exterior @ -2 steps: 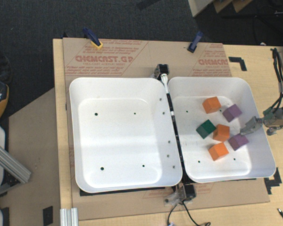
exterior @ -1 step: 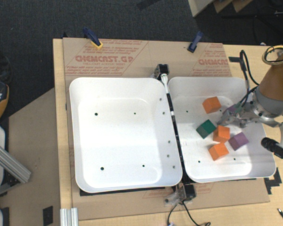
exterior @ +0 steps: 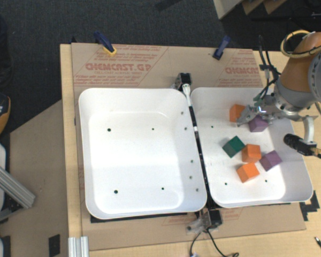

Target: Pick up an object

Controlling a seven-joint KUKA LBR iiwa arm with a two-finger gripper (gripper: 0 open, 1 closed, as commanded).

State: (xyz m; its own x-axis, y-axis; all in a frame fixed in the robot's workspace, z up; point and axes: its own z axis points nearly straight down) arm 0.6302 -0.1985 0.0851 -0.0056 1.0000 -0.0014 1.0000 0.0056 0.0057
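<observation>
Several small blocks lie in the right bin [exterior: 289, 189]. An orange block [exterior: 236, 113] and a purple block [exterior: 258, 125] sit near the bin's far side. My gripper [exterior: 255, 114] is low between these two, touching or nearly touching the top of the purple block. Nearer the front lie a green block [exterior: 234, 146], an orange block [exterior: 251, 153], a second purple block [exterior: 271, 159] and another orange block [exterior: 248, 172]. The arm reaches in from the right over the bin's far right corner.
The left bin [exterior: 96, 143] stands beside the right one on a cardboard sheet [exterior: 123, 63] held by two blue clamps [exterior: 105, 43]. A black divider strip [exterior: 195, 138] runs between the bins.
</observation>
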